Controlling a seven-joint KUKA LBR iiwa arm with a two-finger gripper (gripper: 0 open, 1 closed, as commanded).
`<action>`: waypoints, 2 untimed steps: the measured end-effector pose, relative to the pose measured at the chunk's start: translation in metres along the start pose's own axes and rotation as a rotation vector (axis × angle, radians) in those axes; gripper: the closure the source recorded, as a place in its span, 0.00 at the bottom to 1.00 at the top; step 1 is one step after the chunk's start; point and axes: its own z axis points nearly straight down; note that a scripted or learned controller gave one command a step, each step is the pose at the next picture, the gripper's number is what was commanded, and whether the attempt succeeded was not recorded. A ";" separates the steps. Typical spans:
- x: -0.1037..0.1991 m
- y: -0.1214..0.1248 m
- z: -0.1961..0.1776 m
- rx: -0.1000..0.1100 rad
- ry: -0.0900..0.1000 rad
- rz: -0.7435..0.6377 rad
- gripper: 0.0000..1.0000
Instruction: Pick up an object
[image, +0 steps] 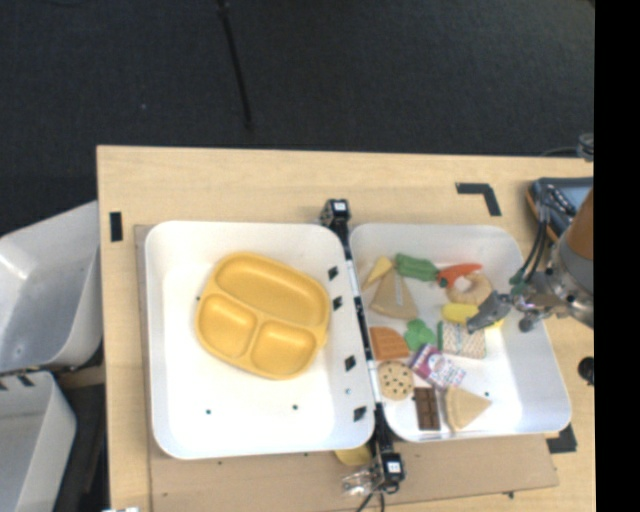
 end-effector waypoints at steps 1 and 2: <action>0.053 -0.032 0.038 0.005 0.003 -0.004 0.00; 0.108 0.001 0.081 0.002 0.002 -0.006 0.00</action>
